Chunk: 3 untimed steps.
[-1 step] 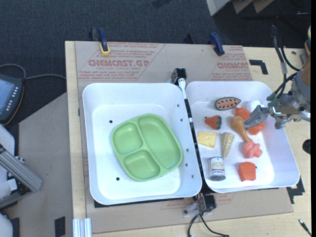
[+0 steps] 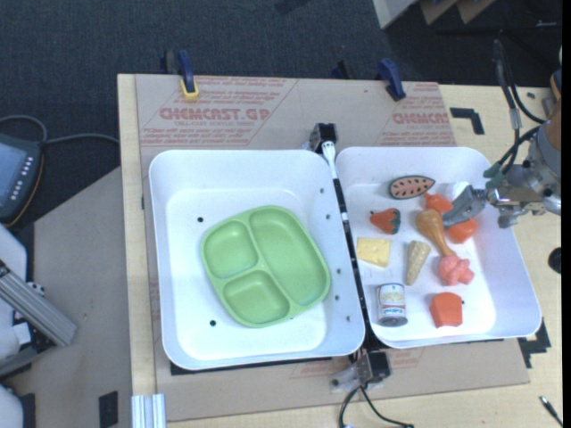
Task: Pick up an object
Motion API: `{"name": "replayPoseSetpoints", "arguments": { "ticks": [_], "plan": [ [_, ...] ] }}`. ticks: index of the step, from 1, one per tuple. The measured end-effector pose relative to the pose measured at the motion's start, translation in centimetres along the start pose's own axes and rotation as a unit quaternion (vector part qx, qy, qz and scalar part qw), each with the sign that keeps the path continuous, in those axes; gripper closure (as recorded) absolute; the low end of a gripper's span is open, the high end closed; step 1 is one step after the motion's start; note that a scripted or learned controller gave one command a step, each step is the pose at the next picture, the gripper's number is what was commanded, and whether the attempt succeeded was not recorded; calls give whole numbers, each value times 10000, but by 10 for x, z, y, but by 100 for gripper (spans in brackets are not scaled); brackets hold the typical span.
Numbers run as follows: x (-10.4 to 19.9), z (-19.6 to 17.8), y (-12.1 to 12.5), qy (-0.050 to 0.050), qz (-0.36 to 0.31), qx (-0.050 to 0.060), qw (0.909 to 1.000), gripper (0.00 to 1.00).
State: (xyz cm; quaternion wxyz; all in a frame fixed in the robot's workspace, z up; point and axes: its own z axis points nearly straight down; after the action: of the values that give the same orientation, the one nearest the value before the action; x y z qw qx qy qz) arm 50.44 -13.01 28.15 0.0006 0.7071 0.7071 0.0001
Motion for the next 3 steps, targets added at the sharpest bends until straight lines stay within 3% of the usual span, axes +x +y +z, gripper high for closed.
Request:
{"name": "replayPoseSetpoints", "arguments": {
  "ticks": [3],
  "plan": [
    [13,155,-10,18,0,40,10000,0]
  ]
}}
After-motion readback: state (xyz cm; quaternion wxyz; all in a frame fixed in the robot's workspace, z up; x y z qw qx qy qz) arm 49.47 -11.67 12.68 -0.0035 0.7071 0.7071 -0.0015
